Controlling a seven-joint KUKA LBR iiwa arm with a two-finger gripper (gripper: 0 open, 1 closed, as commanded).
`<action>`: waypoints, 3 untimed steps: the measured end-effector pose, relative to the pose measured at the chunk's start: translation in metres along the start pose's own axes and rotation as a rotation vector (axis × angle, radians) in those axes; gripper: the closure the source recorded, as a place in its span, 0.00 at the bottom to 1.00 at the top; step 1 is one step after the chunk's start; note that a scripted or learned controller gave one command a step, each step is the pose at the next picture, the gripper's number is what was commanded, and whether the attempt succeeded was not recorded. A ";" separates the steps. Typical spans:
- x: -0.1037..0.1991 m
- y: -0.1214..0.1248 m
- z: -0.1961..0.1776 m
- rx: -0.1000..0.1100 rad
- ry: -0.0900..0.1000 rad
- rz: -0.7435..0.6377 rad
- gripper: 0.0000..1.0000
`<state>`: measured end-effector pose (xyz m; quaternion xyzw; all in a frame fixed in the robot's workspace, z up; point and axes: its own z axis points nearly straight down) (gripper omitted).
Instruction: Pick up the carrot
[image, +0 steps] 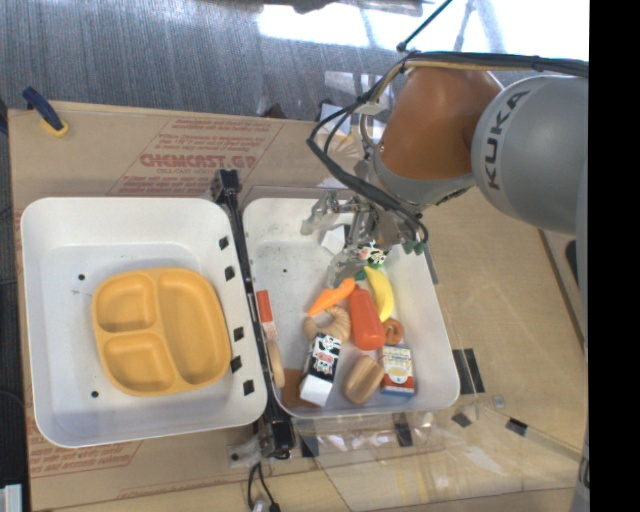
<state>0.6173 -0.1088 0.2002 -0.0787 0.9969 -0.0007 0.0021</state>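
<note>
Two-finger metal gripper (352, 258) is hovering just above the small orange plastic carrot (332, 297) lying in the right white bin (270, 240), finger state indiscernible, so lifting is remaining.

Bright, even light from above; a blown-out white patch glares at the top edge. The 2 white bins (60, 300) are near overexposed, with soft shadows. The picture is slightly soft, low in resolution.
</note>
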 end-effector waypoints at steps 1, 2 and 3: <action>0.045 -0.033 0.105 0.002 -0.005 0.142 0.00; 0.044 -0.031 0.095 0.001 -0.006 0.135 1.00; -0.040 -0.026 -0.045 0.001 -0.011 0.558 1.00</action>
